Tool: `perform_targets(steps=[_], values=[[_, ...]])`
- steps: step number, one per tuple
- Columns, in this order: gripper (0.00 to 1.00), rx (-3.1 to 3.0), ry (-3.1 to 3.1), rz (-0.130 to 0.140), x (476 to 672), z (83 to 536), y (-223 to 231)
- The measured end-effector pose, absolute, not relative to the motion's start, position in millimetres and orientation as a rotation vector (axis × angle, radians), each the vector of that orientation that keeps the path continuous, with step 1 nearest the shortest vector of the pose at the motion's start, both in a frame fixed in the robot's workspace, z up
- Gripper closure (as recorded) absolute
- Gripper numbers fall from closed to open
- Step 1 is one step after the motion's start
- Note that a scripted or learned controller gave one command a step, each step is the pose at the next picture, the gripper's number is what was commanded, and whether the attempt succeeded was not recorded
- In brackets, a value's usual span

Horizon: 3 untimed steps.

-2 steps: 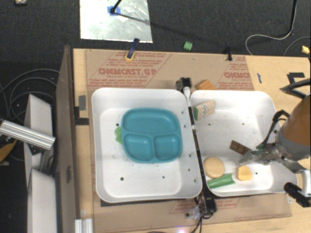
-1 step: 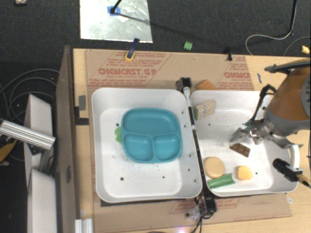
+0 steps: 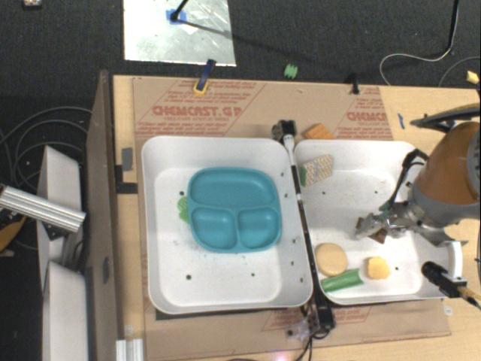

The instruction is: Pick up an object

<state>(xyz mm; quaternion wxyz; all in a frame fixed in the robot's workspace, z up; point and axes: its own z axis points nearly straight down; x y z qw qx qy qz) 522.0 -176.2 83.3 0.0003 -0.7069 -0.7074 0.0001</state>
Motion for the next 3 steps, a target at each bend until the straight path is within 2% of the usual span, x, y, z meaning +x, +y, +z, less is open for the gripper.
perform_targets(steps=[1, 2, 3], values=[[0.0, -2.225, -2.226, -0.002, 541.9, 85, -208], [1.0, -2.222, -2.228, -0.004, 542.1, 96, -207], [1.0, -2.207, -2.237, -0.009, 596.0, 84, -119]])
